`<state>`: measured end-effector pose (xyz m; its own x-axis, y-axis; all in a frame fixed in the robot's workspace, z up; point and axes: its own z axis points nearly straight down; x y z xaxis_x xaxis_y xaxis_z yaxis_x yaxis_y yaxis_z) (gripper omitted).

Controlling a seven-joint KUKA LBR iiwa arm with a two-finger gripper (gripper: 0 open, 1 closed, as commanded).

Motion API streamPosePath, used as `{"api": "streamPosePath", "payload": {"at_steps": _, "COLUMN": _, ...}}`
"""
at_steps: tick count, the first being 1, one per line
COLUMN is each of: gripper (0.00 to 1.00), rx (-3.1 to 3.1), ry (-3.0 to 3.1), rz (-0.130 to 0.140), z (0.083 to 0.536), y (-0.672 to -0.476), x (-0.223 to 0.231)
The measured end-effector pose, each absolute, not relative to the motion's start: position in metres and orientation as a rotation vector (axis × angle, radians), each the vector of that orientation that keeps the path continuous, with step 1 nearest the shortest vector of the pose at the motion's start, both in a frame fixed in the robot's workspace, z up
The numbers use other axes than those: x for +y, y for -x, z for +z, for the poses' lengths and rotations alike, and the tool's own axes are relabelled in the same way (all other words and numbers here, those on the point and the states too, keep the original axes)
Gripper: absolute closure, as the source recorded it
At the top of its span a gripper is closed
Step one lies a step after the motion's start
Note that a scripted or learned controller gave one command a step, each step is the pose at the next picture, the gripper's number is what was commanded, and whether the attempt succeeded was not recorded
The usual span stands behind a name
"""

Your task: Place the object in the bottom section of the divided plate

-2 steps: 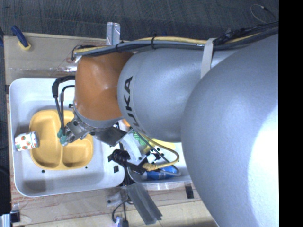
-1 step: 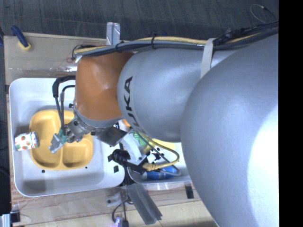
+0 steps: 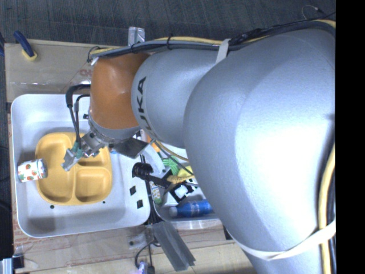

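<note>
Reaching in from the right, the big grey arm (image 3: 245, 130) with its orange band (image 3: 114, 93) covers most of the counter (image 3: 57, 47). Next biggest is the left white bin (image 3: 28, 216). In it lies the yellow divided plate (image 3: 68, 167), which has three sections. The right bin (image 3: 188, 224) is mostly hidden under the arm; a blue bottle (image 3: 194, 209) and some green and yellow bits (image 3: 174, 170) peek out there. The tool (image 3: 73, 156) hangs over the middle of the plate, where the walls between the sections meet. I cannot tell if it is holding anything, because it is small and blurry. A little white cup with colored spots (image 3: 31, 170) lies on its side at the plate's left edge, touching the rim.
</note>
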<state>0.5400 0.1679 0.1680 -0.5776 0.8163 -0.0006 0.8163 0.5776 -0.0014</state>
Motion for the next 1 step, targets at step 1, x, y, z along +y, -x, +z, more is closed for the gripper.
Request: {"api": "streamPosePath", "payload": {"at_steps": 1, "gripper": 0.0, "rx": -2.617, "ry": 1.751, "rz": -0.008, "z": 0.0933, "y": -0.5194, "x": 0.1677}}
